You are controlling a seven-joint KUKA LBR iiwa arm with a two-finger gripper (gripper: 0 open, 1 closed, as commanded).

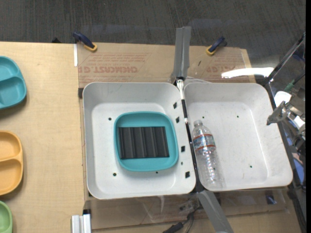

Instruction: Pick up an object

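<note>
A clear plastic water bottle [205, 150] with a red and white label lies along the left wall of the right bin [243, 130], cap toward the back. A teal square dish [144, 141] with a dark ridged inside sits in the middle of the left bin [97, 130]. My gripper [281, 113] is at the far right, just over the right bin's right rim, well away from the bottle. Most of the arm is cut off by the frame edge.
Both bins rest on a cardboard sheet [116, 64] held by two clamps [85, 41] at the back. On the wooden bench at the far left lie a teal divided plate [9, 89], an orange one [9, 161] and a green one [4, 218].
</note>
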